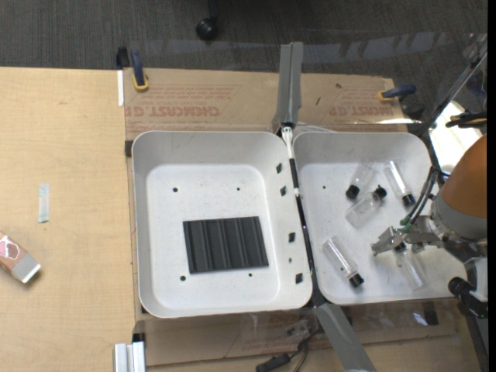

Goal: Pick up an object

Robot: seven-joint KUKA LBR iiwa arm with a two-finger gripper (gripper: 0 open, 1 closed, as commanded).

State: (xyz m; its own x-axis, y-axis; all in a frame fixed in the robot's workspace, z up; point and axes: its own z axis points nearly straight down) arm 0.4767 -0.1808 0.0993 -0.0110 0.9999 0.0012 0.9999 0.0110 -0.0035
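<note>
Clear vial (342,261) lies just left of the pincer (390,244).

Clear vials (342,260) scattered, seemingly flat

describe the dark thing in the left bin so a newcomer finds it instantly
Start at the left shallow white bin, the one away from the arm. On its floor, slightly toward the near edge, lies a flat dark grey ribbed rectangular pad. Unlike the small clear black-capped vials in the right bin, it is broad, opaque and lies alone.
</note>
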